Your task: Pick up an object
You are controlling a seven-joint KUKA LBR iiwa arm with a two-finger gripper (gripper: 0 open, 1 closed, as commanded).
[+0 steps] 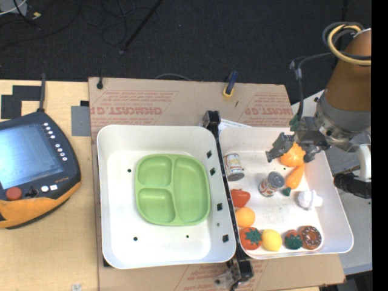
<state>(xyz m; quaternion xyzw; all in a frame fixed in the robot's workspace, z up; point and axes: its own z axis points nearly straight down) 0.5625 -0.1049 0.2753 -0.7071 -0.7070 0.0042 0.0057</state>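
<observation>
- The tool point(292, 151) hangs low over the right bin point(339, 223), its dark fingers straddling an orange toy fruit point(293, 157); whether they grip it cannot be told.
- A carrot point(295, 176) lies just below the tool, cans point(271, 184) nearby.
- The green tray point(173, 190) sits well away, in the other bin, probably awaiting picked items.

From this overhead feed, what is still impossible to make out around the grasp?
- Gripper: fingertips merge with the orange toy; contact unclear.
- Orange toy: upper part covered by the gripper.
- Small cans: labels too small to read.
- Arm: cut off by the camera view's right edge.
</observation>
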